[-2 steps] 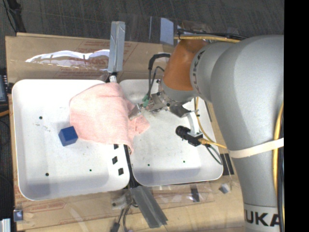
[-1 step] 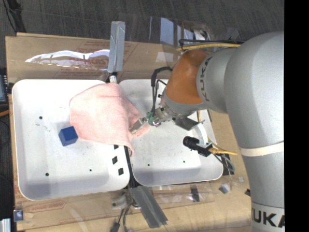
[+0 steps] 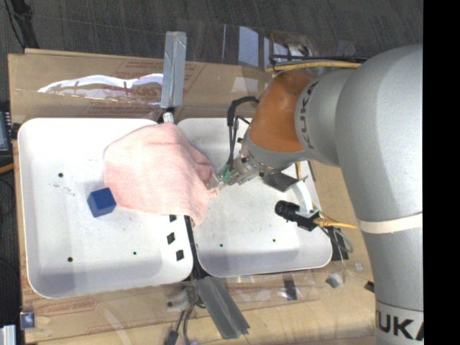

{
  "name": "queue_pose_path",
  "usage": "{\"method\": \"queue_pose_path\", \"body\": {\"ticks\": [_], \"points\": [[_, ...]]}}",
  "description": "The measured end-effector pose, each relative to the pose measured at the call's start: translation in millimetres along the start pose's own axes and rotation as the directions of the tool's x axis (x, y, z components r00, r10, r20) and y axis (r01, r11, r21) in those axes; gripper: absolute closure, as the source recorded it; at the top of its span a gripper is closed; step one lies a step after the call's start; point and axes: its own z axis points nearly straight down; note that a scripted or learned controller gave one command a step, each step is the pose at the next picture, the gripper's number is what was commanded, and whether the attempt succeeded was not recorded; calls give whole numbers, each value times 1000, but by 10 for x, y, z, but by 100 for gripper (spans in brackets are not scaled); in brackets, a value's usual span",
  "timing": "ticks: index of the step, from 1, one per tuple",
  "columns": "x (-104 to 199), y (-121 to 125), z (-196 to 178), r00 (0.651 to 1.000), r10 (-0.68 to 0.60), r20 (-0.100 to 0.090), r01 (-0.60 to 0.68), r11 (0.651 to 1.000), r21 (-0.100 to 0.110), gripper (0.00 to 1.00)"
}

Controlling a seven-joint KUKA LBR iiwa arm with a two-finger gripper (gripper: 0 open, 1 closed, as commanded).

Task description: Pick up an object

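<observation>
A pink cloth [image 3: 157,169] lies bunched across the divide between the two white bins, most of it heaped in the upper right of the left bin [image 3: 43,257], its right edge spilling over the shared rim into the right bin [image 3: 251,254]. I see the gripper [image 3: 224,176] at that right edge, down among the folds where the cloth crosses the rim. From my feed I cannot tell how the claw stands or whether it has any cloth in it; the wrist and the fabric mask it.

The arm [image 3: 359,121] comes in from the right, its broad grey body filling that side of the view, and bends down over the right bin. The orange band [image 3: 277,117] sits above the wrist, which angles leftward and down toward the cloth. A black cable [image 3: 231,124] loops beside the wrist.

A small blue block [image 3: 101,201] rests on the floor of the left bin, just beside the lower left edge of the cloth.
</observation>
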Motion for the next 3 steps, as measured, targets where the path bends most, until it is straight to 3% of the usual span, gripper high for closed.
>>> {"method": "queue_pose_path", "body": {"ticks": [1,2,3], "points": [[0,0,0,1000,0,0,0,1000,0,0],[-149,455,78,951,-309,6,309,951,-4,0],[-149,463,-30,950,-314,8,314,950,-5,100]]}}
